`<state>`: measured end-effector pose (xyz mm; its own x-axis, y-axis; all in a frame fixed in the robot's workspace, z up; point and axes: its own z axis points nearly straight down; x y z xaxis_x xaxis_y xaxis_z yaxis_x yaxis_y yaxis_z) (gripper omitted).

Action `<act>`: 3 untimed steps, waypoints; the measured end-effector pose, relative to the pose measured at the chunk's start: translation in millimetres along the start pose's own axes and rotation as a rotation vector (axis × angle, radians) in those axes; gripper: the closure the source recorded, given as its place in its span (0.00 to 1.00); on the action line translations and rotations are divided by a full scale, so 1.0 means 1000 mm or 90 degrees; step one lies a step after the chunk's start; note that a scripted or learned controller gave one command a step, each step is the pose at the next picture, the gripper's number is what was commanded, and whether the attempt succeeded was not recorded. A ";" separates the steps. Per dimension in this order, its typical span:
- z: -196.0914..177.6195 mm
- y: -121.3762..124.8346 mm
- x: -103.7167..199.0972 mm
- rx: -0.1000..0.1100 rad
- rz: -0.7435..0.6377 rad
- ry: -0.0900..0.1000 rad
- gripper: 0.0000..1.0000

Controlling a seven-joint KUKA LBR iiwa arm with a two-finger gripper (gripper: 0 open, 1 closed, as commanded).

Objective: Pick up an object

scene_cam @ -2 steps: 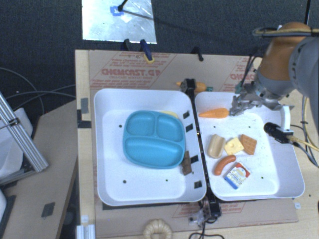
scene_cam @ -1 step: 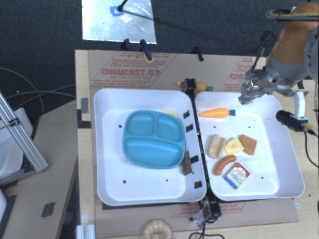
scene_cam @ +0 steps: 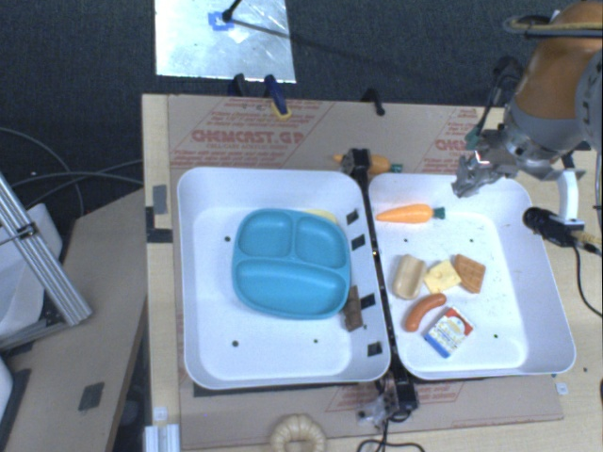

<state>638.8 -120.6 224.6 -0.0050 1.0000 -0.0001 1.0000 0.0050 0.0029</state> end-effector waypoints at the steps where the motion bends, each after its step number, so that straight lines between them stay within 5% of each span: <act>1: 0.000 -0.019 0.039 0.002 -0.001 0.000 1.00; 3: 0.008 -0.080 0.109 0.003 -0.001 0.000 1.00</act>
<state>558.2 -11.7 216.0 -0.0065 1.0000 0.0005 1.0000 0.0065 -0.0019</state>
